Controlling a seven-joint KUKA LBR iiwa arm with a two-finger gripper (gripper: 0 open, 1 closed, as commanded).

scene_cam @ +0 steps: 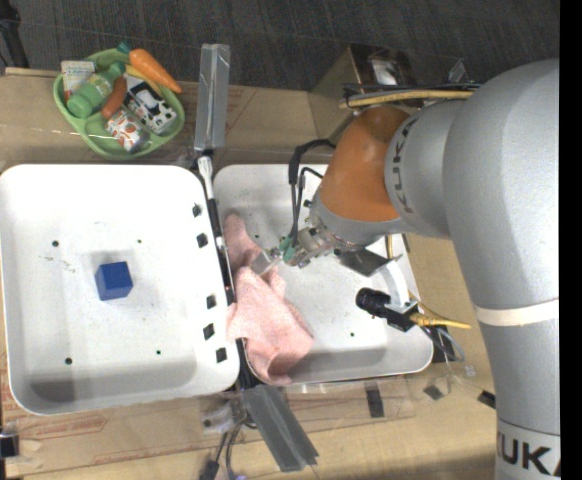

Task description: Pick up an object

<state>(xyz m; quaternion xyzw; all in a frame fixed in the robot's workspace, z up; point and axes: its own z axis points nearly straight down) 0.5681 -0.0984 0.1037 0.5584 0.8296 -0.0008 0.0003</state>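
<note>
Jaws (271,259) apparently touching pink cloth (264,313) at right bin's (371,364) left wall; spread unclear | blue cube (114,280) apart

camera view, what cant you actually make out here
- Gripper in the camera view: small, dark and partly under the wrist, so its grip on the pink cloth cannot be judged.
- Right bin: its far right part is covered by the arm.
- Green bowl: its items are too small to name.

A green bowl (96,133) sits on the table (261,113) behind the left bin (31,228). It is full of toy food, with an orange carrot (151,66) on top.
</note>
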